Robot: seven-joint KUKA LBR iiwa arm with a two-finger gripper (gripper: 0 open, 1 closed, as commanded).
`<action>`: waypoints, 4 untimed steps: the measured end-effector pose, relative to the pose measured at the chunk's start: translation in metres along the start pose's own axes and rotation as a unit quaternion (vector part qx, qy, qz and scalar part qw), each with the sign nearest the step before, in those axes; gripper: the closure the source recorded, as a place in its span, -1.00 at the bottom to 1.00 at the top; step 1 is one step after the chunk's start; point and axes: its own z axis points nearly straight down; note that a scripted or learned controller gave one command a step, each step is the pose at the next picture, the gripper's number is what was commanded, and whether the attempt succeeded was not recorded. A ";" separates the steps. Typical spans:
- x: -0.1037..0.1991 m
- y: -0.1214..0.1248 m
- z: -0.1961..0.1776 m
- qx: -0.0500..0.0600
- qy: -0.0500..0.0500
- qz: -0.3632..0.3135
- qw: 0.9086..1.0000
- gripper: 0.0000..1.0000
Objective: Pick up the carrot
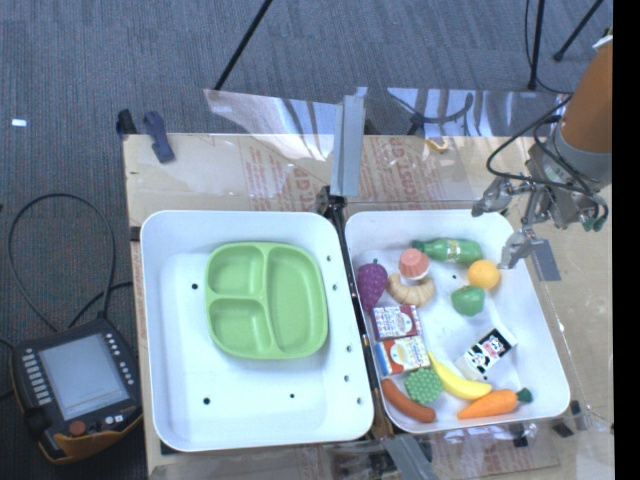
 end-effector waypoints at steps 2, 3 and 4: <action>0.056 0.040 0.003 0.000 0.001 -0.080 0.997 -1.00; -0.033 -0.002 -0.151 0.000 -0.002 -0.153 0.988 -1.00; 0.095 0.091 0.009 0.000 -0.001 -0.075 0.997 -1.00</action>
